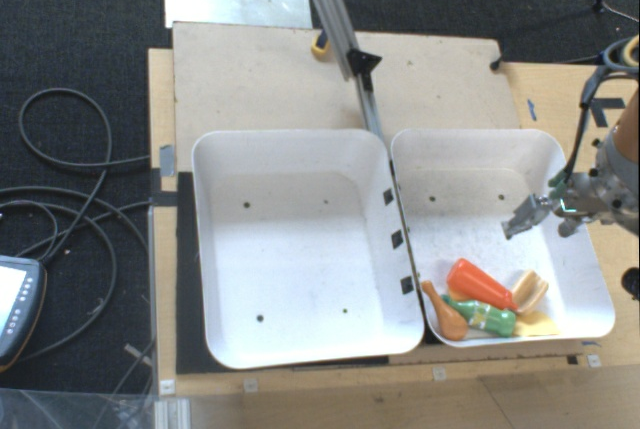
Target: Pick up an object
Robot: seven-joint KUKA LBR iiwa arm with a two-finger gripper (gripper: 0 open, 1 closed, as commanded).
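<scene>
Several toy foods lie in the near corner of the right bin (470, 167): an orange carrot-like piece (478, 283), a green piece (487, 318), a tan drumstick shape (446, 311), a beige bread-like piece (530, 289) and a flat yellow piece (541, 323). My gripper (545, 220) hangs over the right side of this bin, above and behind the pile. It is open, its fingers are spread and nothing is between them. It stands apart from all the toys.
The left bin (215, 217) sits beside the right one, and they share a divider wall with black marks (396, 237). A slanted metal pole (335, 7) crosses the bench behind the bins. Cables and a tablet (15, 302) lie on the floor at left.
</scene>
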